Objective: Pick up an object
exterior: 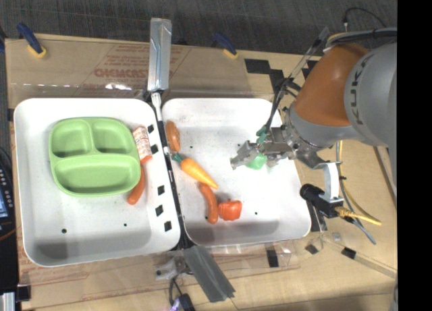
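Observation:
My gripper (251, 156) hangs over the right part of the right bin (287, 218). A small green object (256, 162) shows between its fingers, and the fingers are closed on it. Left of the gripper, on the bin floor, lie a carrot (196, 170), an orange sausage (211, 204) and a red pepper-like piece (230, 210). Another orange sausage (173, 135) lies near the bin's left wall. The arm's orange band (327, 94) stands above the gripper.
The left bin (40, 235) holds a green divided plate (94, 154), a small labelled tube (142, 142) and an orange sausage (137, 190). A black divider (165, 188) separates the bins. Cables and a black fitting (316, 198) sit by the right bin's right edge.

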`<state>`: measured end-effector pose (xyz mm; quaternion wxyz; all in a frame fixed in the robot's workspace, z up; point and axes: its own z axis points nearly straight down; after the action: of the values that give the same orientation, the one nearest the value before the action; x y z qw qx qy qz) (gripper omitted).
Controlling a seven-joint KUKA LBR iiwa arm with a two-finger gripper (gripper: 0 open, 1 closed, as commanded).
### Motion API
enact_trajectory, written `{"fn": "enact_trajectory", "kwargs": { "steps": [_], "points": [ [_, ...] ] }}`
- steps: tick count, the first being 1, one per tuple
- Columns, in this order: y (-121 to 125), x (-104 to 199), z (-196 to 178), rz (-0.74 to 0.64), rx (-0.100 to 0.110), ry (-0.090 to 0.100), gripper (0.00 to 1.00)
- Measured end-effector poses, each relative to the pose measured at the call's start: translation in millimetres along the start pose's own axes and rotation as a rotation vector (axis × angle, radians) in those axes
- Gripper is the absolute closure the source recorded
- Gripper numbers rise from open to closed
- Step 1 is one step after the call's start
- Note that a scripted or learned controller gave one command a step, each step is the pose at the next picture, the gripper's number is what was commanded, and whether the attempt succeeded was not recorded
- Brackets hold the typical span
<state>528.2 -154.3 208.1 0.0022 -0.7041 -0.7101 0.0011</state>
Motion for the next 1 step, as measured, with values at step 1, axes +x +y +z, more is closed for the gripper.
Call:
{"fn": "enact_trajectory", "kwargs": {
  "steps": [1],
  "points": [
    [36.4, 41.4, 98.3, -0.072, -0.021, -0.005, 0.0]
  ]
}}
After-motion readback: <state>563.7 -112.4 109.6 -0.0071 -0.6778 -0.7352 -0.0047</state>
